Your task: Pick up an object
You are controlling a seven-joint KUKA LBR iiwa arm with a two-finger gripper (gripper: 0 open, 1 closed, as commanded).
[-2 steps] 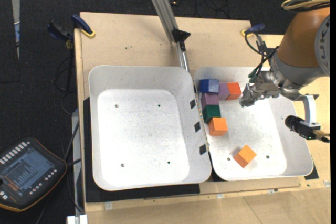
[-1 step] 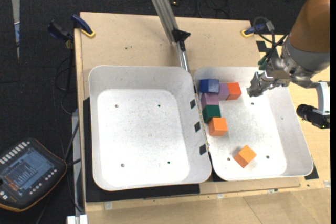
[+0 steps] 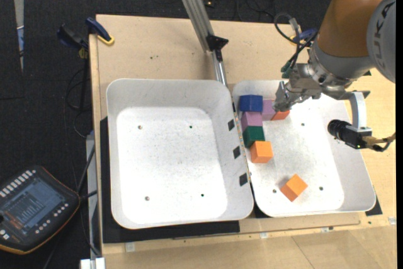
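- Gripper low over right bin, far-left corner; finger state: cannot tell.
- Under it: red-orange block, touching pink block.
- Nearby column: blue, purple, green, orange cubes.
- Another orange cube apart, nearer front.

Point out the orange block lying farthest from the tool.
The orange block alone near the right bin's front edge; the other orange one sits beside the green block.
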